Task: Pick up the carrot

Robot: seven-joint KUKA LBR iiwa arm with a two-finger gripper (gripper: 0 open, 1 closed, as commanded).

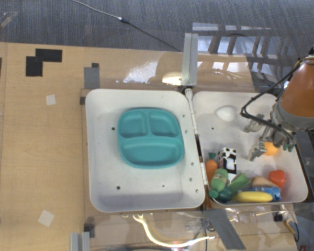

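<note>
The gripper [270, 145] hangs over the right bin [235, 101], its fingers seemingly closed around a small orange-yellow object [272, 149], though that is unclear. The carrot [211, 170] lies to its left, lower down, by the bin's left wall.

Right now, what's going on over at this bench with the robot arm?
A grey KUKA arm reaches in over the right bin. Its gripper hangs above a small orange-yellow item. The carrot lies apart from it, near that bin's left wall, beside a black-and-white cow toy and a heap of play food including a banana. The left bin holds a teal divided plate. The carrot is not yet picked up.
</note>
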